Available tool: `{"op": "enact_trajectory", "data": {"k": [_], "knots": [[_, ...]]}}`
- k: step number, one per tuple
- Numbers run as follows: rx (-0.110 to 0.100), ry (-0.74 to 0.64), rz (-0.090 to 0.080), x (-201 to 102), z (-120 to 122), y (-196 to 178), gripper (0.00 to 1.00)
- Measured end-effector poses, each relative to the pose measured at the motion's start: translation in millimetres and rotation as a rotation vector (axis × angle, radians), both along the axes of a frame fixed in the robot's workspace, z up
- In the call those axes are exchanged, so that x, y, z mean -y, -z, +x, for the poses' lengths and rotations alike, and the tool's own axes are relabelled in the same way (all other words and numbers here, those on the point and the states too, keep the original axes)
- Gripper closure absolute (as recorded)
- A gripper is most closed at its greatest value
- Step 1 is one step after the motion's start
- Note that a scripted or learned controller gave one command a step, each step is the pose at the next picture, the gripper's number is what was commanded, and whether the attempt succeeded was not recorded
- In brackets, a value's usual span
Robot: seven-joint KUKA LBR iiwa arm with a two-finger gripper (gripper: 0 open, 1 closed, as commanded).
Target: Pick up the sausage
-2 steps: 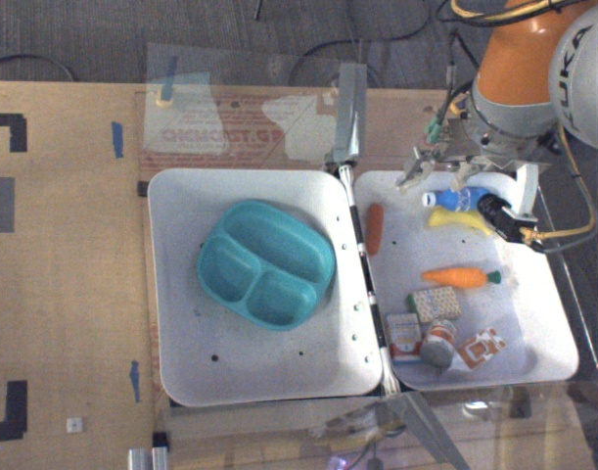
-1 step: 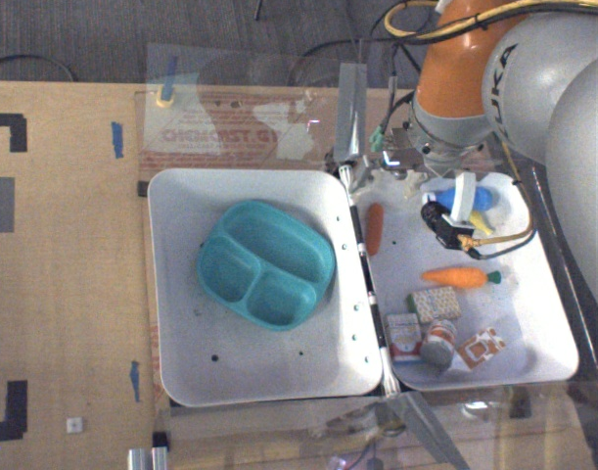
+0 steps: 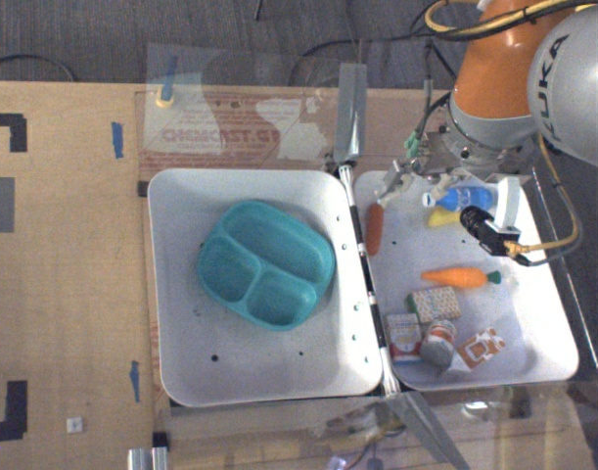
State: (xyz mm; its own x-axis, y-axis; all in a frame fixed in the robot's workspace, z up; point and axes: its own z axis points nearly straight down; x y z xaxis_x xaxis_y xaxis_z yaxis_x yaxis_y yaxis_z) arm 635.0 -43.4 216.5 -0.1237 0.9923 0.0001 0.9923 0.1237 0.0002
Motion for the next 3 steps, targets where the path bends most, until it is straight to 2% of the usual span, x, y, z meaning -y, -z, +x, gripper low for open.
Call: {"op": "enact_trajectory", "data": {"k": [1,2,3], "knots": [[0.001,0.077,0.000,77,-5,118,0.00],[-0.021,0.117,-0.004,58,27,130,0.00],[0.004,-0.017,-0.002,32,33,30,0.00]]}}
